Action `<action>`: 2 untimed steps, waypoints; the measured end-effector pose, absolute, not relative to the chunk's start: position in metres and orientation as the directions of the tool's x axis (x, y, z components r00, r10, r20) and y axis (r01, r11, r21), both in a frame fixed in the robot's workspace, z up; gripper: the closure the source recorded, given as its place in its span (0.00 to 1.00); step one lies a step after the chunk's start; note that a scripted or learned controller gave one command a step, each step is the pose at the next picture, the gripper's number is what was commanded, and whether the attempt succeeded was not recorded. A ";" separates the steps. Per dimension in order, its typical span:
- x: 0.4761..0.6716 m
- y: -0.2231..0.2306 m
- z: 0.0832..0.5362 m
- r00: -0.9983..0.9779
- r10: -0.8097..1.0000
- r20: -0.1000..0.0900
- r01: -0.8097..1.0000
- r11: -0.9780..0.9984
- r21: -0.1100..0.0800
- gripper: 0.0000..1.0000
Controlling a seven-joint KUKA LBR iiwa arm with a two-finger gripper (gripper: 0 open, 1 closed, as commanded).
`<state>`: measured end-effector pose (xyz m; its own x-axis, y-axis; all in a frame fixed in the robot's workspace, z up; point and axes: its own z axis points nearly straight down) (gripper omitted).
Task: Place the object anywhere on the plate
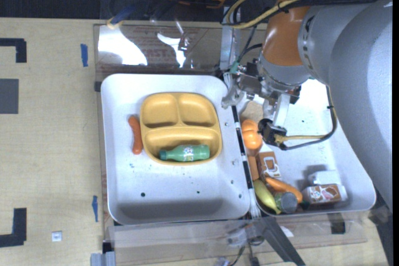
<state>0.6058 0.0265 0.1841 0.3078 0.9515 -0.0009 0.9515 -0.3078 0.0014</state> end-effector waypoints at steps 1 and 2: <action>0.607 0.027 0.194 0.305 0.952 -0.002 0.952 -0.305 0.005 1.00; 0.662 0.090 0.185 0.132 0.991 -0.001 0.991 -0.132 0.001 1.00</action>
